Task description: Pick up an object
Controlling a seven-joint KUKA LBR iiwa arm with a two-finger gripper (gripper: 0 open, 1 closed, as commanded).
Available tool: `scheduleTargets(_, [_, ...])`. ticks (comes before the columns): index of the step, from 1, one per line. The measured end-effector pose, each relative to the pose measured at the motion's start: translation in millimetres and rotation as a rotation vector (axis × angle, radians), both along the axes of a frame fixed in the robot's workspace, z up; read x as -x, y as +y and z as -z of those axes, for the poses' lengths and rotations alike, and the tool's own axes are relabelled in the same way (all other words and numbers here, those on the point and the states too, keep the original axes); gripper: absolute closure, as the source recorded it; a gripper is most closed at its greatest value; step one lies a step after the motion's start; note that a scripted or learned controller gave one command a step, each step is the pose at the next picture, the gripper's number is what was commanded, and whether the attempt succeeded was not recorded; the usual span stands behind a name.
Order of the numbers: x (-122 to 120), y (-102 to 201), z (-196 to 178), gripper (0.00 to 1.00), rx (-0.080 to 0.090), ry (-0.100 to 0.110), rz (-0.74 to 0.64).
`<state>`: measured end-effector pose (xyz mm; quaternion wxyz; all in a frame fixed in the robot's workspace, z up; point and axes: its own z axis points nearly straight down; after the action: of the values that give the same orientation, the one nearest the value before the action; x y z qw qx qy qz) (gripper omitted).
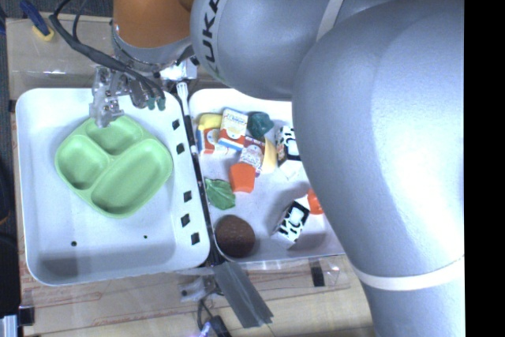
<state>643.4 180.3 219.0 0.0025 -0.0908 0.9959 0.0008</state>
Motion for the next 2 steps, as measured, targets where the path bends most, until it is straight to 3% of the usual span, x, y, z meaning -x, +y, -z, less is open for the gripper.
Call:
scheduleTargets(1, [-10,38,33,1.00,0.001,0.002,0.148])
scheduleTargets(2, [5,-12,30,1.00,0.004,0.004,-0.296])
